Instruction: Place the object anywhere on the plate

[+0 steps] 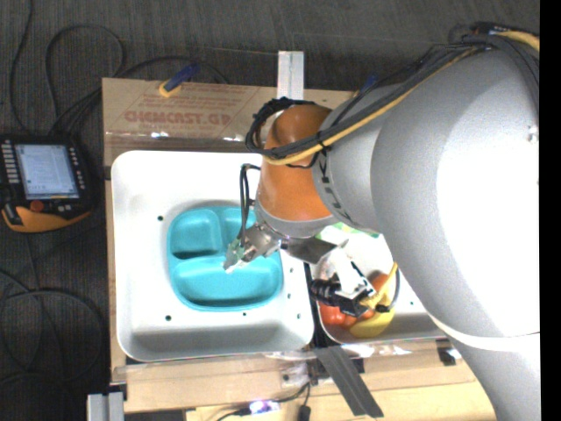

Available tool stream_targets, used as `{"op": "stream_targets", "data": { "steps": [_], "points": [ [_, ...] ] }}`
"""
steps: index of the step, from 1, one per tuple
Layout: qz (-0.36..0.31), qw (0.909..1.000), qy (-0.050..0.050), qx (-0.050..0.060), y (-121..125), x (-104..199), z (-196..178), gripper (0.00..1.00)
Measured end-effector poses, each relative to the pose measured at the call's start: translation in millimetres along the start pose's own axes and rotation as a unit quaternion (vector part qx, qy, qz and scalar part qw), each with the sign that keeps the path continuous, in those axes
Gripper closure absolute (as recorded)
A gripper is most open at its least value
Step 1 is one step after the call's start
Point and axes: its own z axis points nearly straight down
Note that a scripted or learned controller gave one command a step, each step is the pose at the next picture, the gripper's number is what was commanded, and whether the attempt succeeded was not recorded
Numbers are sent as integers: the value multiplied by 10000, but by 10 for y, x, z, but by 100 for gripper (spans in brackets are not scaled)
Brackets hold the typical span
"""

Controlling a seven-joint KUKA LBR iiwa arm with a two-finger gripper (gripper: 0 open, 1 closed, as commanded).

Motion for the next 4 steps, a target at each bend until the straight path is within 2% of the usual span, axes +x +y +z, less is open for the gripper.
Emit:
{"op": "stream_targets", "data": {
  "steps": [1, 2, 3, 4],
  "points": [
    [-23, 10000, -17, -14, 174, -779, -975, 100],
    [-88, 9999, -39, -126, -58, -182, 251, 100],
    [-174, 9998, 52, -68, -56, -52, 283, 0],
    [-144, 9998, -30, -99, -61, -124, 170, 100]
  ]
}}
